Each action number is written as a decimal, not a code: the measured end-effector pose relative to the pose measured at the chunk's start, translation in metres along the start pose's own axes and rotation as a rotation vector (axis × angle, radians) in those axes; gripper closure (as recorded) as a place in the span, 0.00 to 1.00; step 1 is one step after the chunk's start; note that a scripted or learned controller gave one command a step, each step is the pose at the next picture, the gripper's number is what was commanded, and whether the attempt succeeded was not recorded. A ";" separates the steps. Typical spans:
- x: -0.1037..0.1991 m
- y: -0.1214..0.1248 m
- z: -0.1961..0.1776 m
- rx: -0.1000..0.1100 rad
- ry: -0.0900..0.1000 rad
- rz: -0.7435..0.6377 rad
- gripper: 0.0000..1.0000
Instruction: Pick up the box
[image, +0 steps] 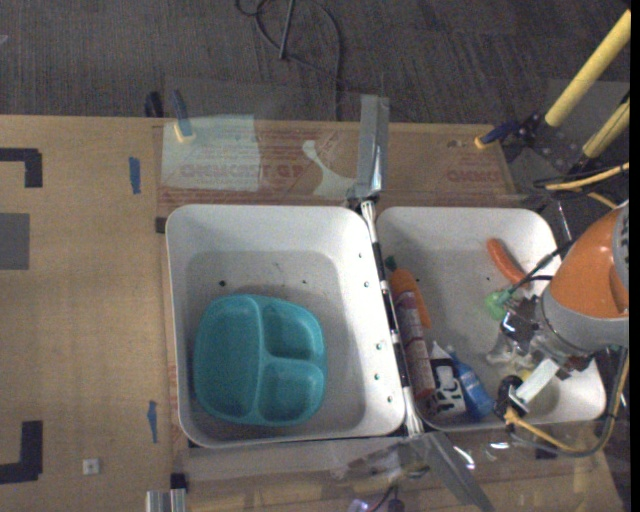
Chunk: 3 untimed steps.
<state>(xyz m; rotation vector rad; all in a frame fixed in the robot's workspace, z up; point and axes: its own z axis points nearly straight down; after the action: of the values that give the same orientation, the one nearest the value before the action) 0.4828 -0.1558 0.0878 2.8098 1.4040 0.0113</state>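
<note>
A long, narrow brown box (415, 352) lies along the left wall of the right bin (450, 235), with an orange-capped end (404, 290) toward the back. A small blue, white and black carton (462, 388) rests beside its near end. My gripper (508, 348) hangs low over the right half of this bin, below the arm's orange band (600, 272). It is to the right of the carton and apart from the brown box. Wrist hardware and cables hide the space under it.
An orange carrot-shaped toy (505, 260) and a small green item (497, 302) lie at the back right of the right bin. A teal divided plate (260, 358) sits in the left bin (190, 240). A metal divider (372, 150) stands behind the bins.
</note>
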 end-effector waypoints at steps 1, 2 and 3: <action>-0.013 0.054 -0.211 0.007 -0.013 0.501 1.00; -0.009 0.048 -0.210 0.010 -0.014 0.578 1.00; 0.000 -0.005 -0.025 0.011 -0.014 0.711 1.00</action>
<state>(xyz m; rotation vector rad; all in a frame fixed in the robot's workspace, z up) 0.4786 -0.1533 0.1132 3.1290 0.3382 -0.0157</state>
